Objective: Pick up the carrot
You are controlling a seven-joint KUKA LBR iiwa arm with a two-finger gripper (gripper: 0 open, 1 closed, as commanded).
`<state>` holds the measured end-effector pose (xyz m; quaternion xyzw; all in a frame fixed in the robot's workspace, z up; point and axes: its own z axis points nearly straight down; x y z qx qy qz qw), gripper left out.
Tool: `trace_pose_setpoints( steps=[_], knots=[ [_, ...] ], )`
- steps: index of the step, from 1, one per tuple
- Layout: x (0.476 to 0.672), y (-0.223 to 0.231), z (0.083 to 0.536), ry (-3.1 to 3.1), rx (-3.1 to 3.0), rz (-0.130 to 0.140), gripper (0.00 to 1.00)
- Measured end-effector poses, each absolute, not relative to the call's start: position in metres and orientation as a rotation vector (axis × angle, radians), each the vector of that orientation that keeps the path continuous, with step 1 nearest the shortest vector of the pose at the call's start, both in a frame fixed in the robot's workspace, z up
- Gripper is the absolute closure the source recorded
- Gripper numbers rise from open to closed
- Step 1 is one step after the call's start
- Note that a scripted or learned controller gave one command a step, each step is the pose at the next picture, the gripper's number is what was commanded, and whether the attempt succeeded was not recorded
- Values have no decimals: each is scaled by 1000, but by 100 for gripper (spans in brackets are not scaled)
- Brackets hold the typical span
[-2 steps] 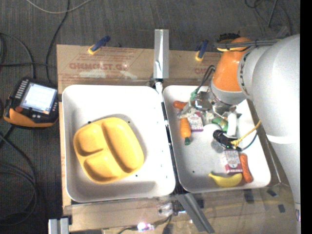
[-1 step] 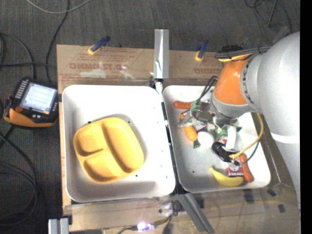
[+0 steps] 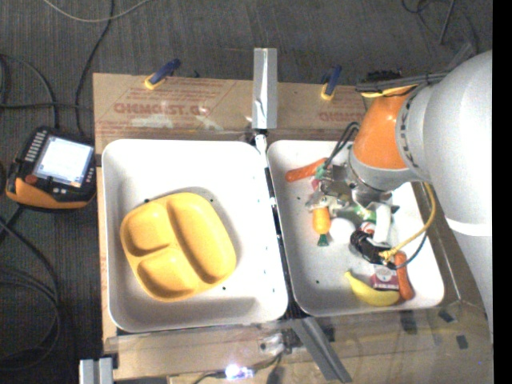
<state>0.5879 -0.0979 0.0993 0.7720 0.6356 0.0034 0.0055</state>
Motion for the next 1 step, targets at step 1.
trace_pose_setpoints(
  steps=[1],
  knots=[
    [620, 21, 183, 1924, 2485, -5, 100]
  ],
)
